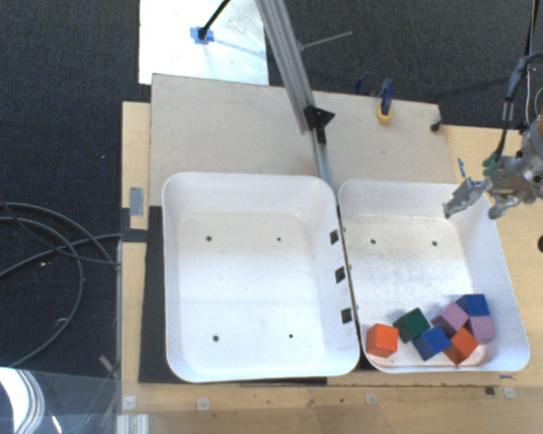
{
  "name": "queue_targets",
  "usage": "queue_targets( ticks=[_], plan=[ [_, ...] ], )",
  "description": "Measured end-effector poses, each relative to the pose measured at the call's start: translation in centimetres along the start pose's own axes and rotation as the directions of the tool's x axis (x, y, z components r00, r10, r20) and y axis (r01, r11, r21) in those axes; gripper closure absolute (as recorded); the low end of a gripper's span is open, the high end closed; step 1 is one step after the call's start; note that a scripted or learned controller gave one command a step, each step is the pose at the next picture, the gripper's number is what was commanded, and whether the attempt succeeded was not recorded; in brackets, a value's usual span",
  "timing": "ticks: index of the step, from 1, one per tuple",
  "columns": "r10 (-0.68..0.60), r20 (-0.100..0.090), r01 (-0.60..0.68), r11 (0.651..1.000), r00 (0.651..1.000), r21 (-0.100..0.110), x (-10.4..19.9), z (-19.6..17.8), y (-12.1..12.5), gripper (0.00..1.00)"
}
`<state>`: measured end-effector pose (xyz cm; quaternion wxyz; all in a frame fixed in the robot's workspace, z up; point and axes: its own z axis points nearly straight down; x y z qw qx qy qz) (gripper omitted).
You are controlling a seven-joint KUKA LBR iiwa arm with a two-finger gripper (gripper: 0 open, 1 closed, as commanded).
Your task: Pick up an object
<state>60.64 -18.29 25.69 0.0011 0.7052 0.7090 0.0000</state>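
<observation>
You are seeing the left bin (252, 273) lying beside the right bin (413, 225). The blocks (432, 330) are sitting together in the right bin's near right corner. The gripper (481, 199) is hovering over its far right edge, fingers apart, gripping nothing.

Two white bins, the left bin (252, 273) and the right bin (413, 234), sit touching on the table (381, 140) (a yellow clamp (383, 110) grips its far edge); black cables (39, 248) trail left.
</observation>
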Motion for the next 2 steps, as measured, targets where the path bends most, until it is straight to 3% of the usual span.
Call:
queue_targets(
  ticks=[1, 2],
  plan=[
    [-0.003, -0.006, 0.003, 1.000, 1.000, 0.010, 6.5, 8.0, -5.0, 0.00],
    [0.001, 0.003, -0.001, 1.000, 1.000, -0.010, 2.2, 3.3, 1.2, 0.00]
  ],
)
